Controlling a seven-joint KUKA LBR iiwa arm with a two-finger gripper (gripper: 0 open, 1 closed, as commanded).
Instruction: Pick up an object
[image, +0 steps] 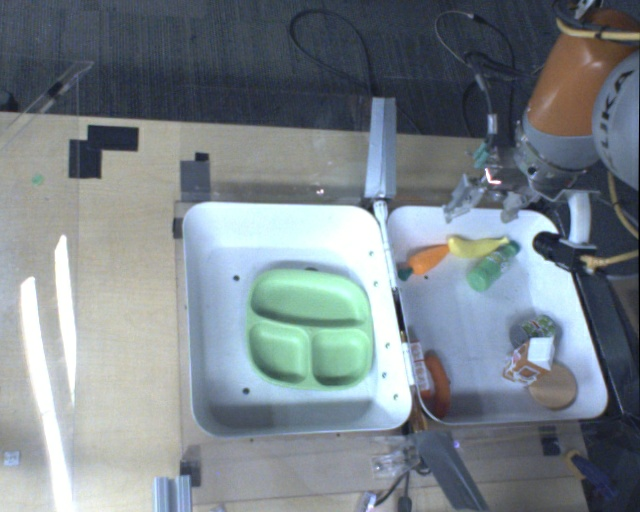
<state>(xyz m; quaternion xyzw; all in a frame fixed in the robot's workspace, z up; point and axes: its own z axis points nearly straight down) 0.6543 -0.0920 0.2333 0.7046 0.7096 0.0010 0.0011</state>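
My gripper (486, 203) hangs over the far edge of the right bin (470, 330), its two fingers spread apart with nothing between them. Just below it in the bin lie a yellow banana (476, 245), an orange carrot (428, 259) and a green bottle (491, 268). Toward the bin's near right corner sit a small round tin (533, 329), a white and orange box (530, 360) and a tan disc (553, 387). A red-brown item (436, 381) lies against the bin's near left wall.
The left bin (215, 300) holds a green divided tray (310, 327). A metal post (381, 150) stands between the bins at the back. Cables trail over the dark floor behind the bench, and the arm's orange band (570, 85) is at the upper right.
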